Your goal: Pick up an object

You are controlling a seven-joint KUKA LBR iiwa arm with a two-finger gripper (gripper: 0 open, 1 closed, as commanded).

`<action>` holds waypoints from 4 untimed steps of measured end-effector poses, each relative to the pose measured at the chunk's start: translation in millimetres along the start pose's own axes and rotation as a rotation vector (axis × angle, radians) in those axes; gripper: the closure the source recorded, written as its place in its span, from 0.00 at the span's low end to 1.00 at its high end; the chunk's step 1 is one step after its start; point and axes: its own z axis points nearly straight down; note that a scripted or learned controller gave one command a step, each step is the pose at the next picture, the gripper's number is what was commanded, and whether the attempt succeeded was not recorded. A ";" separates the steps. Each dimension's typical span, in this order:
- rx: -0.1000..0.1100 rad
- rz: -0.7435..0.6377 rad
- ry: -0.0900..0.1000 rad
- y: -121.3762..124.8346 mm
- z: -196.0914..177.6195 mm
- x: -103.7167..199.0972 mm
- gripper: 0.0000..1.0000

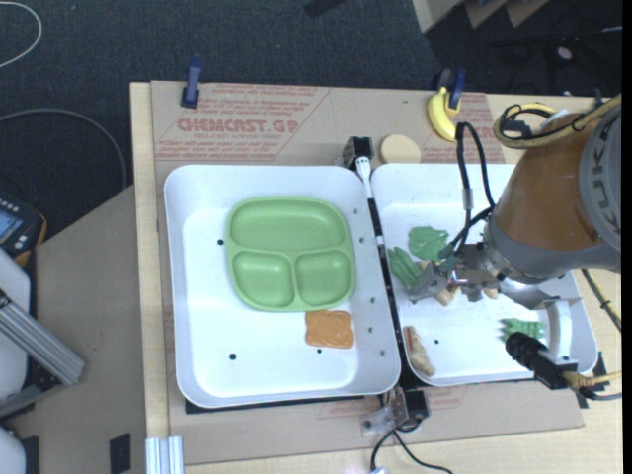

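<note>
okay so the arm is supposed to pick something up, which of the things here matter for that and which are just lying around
In play:
gripper, low in the right bin
green leafy pieces beside it
tan piece near that bin's front

Lying about:
green divided plate, left bin
orange block in front of the plate
banana, tan disc and blue clamp on the board

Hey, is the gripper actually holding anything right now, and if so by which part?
It cannot be told. The gripper is low in the right bin among the green leafy pieces, but nothing is plainly seen between its tips.
</note>
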 end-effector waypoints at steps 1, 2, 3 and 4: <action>-0.022 -0.005 0.000 2.2 -169.9 38.8 0.00; -0.014 -0.005 0.001 1.1 -251.2 89.5 0.00; -0.011 0.002 -0.001 0.5 -296.5 86.1 0.00; -0.011 -0.002 0.000 0.4 -346.2 119.8 0.00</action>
